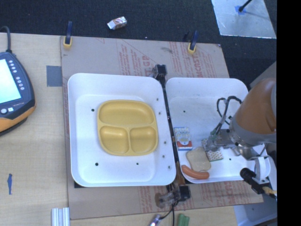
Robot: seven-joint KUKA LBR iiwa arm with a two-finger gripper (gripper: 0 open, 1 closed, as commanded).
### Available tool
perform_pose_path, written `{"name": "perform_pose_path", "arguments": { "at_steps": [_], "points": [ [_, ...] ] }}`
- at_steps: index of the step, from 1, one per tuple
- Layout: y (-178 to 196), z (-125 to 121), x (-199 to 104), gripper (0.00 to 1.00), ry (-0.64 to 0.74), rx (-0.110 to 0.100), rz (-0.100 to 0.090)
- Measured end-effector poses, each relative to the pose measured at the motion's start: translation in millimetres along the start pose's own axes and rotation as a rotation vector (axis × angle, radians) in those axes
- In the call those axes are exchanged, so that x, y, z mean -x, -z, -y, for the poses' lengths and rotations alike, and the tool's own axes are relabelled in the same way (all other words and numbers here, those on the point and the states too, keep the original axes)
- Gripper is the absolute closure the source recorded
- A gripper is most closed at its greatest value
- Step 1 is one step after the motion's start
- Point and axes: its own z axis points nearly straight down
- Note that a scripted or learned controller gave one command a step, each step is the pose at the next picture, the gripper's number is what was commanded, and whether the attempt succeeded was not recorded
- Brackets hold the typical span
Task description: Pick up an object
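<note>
The right bin [207, 86] holds a small red and white carton [182, 138], a tan slice of toy bread [198, 160] and a toy hot dog [195, 173] near its front wall. My gripper [212, 144] is low in this bin, just right of the bread slice and the carton. A small checkered piece [215, 155] sits right under the gripper, touching the bread's right edge. Whether it is held I cannot tell. The orange band of the arm [257, 111] rises to the right, with a looped cable [225, 106] above the gripper.
The left bin [80, 126] holds a yellow divided plate [127, 127]. A teach pendant [13, 91] lies on the bench at far left. Clamps [67, 40] [192, 45] pin the cardboard sheet at the back. A crumpled wrapper [117, 23] lies on the dark floor beyond.
</note>
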Motion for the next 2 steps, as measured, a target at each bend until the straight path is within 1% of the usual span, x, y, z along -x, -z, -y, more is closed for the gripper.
{"name": "perform_pose_path", "arguments": {
  "at_steps": [1,2],
  "points": [
    [0.0,0.1,0.0,0.0,0.0,0.0,0.0],
    [10.1,-0.9,0.9,1.0,0.006,0.001,0.002]
  ]
}}
